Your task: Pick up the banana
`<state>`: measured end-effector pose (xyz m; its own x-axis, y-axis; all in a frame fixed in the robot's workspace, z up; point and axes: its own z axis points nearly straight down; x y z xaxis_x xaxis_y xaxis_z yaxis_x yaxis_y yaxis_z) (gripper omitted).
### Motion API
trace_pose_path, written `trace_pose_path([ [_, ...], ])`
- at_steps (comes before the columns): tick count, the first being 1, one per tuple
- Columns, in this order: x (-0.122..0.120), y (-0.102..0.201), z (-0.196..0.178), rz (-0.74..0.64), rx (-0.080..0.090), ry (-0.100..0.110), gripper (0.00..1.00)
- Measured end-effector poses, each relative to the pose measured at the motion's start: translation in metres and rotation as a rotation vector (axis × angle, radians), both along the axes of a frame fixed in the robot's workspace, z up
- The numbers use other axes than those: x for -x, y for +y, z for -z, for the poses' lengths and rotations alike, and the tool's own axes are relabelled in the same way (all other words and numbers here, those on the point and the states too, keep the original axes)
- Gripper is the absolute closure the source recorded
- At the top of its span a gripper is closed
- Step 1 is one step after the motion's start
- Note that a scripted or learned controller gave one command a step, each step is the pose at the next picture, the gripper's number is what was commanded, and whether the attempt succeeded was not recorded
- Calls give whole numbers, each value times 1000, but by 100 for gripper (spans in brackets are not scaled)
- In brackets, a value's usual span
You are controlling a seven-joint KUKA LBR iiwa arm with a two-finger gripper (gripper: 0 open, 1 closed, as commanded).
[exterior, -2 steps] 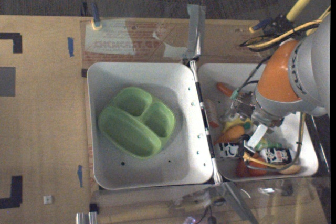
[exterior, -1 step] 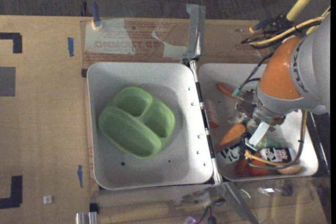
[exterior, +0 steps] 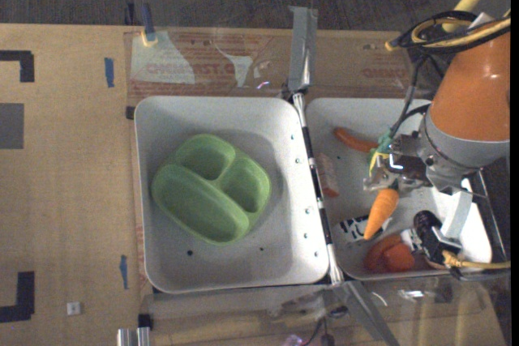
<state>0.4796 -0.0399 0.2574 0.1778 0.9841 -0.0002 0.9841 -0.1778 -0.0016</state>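
My gripper (exterior: 395, 167) hangs low over the middle of the right bin (exterior: 324, 198), under the grey and orange arm that reaches in from the right. A thin yellow strip (exterior: 375, 164) peeks out at the gripper's left side; it may be the banana, and the rest of it is hidden by the wrist. An orange carrot (exterior: 381, 211) lies tilted just below the gripper, its thick end close to the gripper's body.
A green divided plate (exterior: 212, 187) lies in the left bin (exterior: 162, 126). The right bin also holds an orange-red long piece (exterior: 354, 139) at the back, a red lump (exterior: 388, 255) at the front and a black-and-white item (exterior: 353, 228).
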Motion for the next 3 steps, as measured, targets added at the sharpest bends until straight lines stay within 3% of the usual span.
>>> trace_pose_path([
  [1,-14,30,74,-126,-1,3,100],
  [2,-30,-39,73,-301,1,-2,100],
  [3,-17,-41,73,-270,-2,1,100],
])
